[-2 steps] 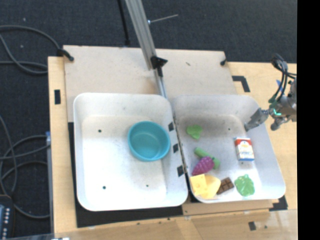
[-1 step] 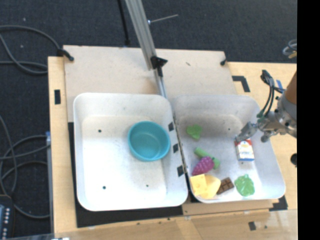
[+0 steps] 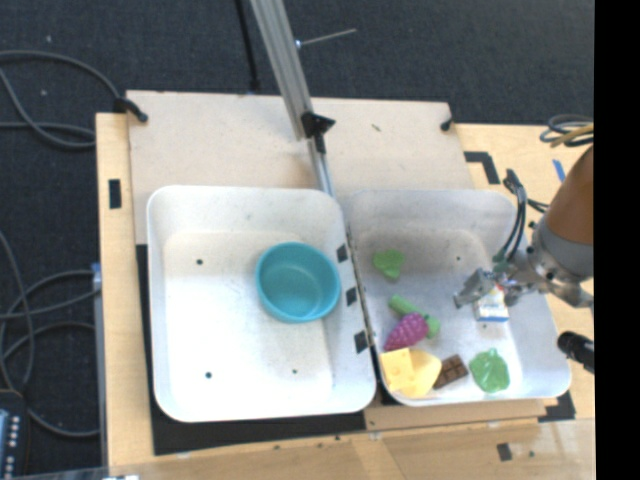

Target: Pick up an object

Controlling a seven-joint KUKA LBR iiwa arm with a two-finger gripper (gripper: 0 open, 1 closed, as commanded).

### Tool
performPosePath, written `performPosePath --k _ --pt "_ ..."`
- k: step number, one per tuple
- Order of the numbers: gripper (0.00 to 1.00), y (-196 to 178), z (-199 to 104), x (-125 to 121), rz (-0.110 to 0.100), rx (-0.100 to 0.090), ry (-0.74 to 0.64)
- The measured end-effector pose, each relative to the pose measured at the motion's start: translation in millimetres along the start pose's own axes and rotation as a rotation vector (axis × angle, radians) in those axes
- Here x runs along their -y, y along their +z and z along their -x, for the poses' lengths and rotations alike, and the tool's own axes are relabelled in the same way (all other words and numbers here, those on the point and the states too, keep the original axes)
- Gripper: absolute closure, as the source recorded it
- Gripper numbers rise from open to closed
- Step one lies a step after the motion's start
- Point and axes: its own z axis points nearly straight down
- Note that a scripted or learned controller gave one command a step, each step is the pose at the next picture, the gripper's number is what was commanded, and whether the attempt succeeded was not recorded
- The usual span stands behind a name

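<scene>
Camera view, jaws [image 3: 484, 296] state unclear, over right bin [image 3: 425, 208], purple grape bunch [image 3: 408, 329], green leaf [image 3: 489, 369]

The left bin [image 3: 180, 268] lies open around its lone blue bowl [image 3: 297, 281], while the right bin [image 3: 440, 213] is bare at its far half and crowded near by purple grapes [image 3: 408, 329], a yellow cheese wedge [image 3: 410, 371], a brown block [image 3: 453, 370] and a green leaf-shaped toy [image 3: 489, 369].

camera view: you're fixed overhead, tilted down | mid-distance | whole surface [image 3: 200, 148] and both bins [image 3: 180, 218] framed | arm [image 3: 570, 228] enters from right
</scene>
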Motion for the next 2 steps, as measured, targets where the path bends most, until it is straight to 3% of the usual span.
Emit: performPosePath --k 1,2 --pt "0.0 45.4 4.9 -2.1 0.014 0.01 0.002" --pt "1.0 31.2 5.0 -4.3 0.021 0.008 0.006"
